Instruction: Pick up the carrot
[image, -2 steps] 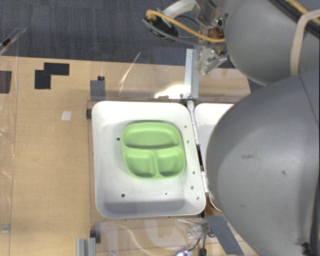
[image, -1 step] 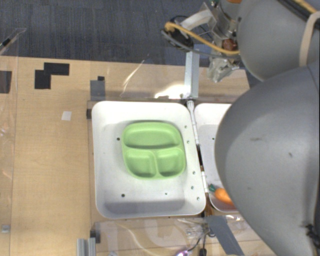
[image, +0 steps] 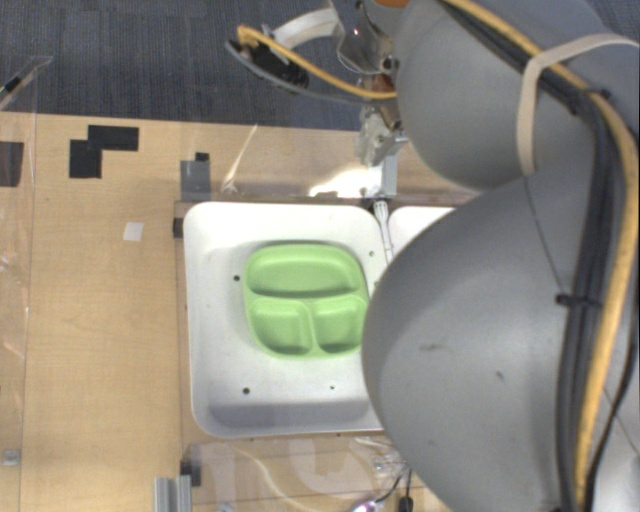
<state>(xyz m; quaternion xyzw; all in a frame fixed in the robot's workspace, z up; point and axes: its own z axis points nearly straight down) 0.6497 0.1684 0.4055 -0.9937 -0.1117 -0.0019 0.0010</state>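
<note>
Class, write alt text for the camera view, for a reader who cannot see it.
A large grey robot arm covers the right side of the picture and hides most of the right white bin. In the left white bin lies a light green divided plate with three compartments. Both bins rest on a wooden bench.

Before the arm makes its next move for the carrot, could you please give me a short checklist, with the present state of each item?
1. Carrot located: cannot tell; the grey arm covers most of the right bin.
2. Gripper state: cannot tell.
3. Left bin seated flat on the bench: ok.
4. Green divided tray lying inside the left bin, apart from its walls: ok.
5. Yellow cable hanging above the bins, not touching them: ok.
6. Camera's sight of the right bin: not ok, blocked by the arm.
</note>
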